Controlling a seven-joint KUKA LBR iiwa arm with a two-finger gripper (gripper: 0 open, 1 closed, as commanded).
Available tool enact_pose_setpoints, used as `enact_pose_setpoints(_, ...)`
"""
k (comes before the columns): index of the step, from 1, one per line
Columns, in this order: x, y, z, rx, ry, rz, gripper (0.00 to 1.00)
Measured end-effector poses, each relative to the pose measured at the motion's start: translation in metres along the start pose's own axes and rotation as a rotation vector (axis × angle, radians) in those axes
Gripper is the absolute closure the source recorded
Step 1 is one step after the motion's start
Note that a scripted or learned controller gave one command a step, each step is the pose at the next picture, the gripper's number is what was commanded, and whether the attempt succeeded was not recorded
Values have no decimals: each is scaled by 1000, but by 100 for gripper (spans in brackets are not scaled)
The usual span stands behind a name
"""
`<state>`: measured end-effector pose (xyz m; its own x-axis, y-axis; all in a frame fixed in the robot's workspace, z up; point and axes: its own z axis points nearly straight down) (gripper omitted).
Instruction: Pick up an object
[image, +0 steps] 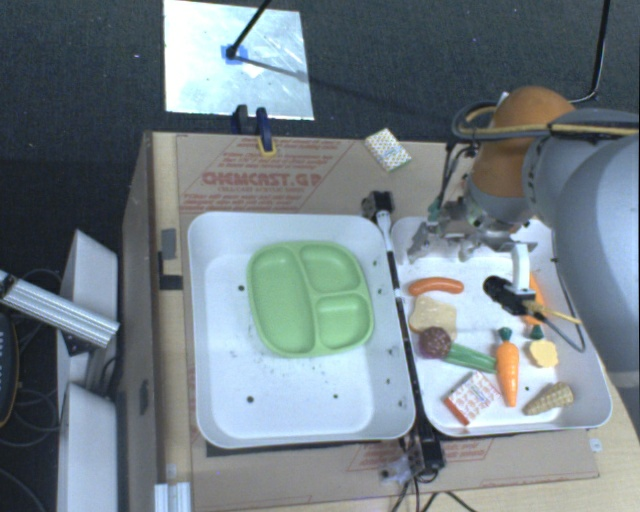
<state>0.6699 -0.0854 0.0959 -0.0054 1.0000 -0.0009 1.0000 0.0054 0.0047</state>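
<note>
My gripper (442, 240) hangs over the back left corner of the right bin (590, 385), under the orange band of the wrist. Just in front of it lies an orange-red sausage (436, 286). Further forward are a tan bread slice (432, 315), a dark red ball (434, 342), a green stick (470, 357), a carrot (508, 372), a red and white packet (471, 397), an ice cream cone (548, 398) and a yellow piece (543, 353). Nothing shows in the gripper's grasp.
The left bin (230, 400) holds a green divided plate (310, 298). A small patterned block (387, 149) lies on the cardboard behind the bins. A blue and yellow clamp (255, 126) stands at the back edge. The grey arm covers the right bin's back right part.
</note>
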Motion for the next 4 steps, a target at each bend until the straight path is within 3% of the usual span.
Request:
enact_pose_setpoints(1, 1, -1, 11, 3, 0, 1, 0)
enact_pose_setpoints(2, 0, 0, 0, 0, 0, 0, 100)
enact_pose_setpoints(3, 0, 0, 0, 0, 0, 0, 0)
enact_pose_setpoints(4, 1, -1, 11, 3, 0, 2, 0)
